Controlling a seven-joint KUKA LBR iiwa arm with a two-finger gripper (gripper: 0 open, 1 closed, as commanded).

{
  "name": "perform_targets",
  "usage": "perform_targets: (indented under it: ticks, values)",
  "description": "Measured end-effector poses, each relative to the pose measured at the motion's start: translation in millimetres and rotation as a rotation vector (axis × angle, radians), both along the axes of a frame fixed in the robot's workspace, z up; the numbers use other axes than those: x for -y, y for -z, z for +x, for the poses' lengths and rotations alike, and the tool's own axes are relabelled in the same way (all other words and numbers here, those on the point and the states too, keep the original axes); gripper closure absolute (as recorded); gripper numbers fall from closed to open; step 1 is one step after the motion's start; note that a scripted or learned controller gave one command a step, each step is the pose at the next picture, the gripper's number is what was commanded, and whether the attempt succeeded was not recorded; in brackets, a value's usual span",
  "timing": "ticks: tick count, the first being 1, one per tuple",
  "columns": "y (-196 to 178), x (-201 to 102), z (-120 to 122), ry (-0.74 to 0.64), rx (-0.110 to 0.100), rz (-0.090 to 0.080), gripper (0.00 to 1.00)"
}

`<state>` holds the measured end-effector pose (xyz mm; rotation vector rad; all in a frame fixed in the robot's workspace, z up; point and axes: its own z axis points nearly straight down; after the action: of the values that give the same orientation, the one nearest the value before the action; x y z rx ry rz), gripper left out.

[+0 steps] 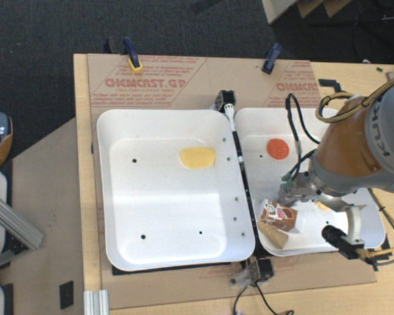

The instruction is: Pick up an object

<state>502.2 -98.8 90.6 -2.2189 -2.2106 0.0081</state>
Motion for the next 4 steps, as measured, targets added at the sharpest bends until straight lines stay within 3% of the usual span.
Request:
perform_targets:
  ticks: [1, 2, 3, 4]
  values:
    - [-120, 52, 48, -0.002, 0.027, -0.011, 1.0]
    - [-256, -28, 85, -0.015, 0.031, -0.004, 1.0]
    - [-218, 32, 28, 0.004, 0.004, -0.004, 1.0]
    - [-365, -9, 99, -0.011, 0.033, -0.007, 1.0]
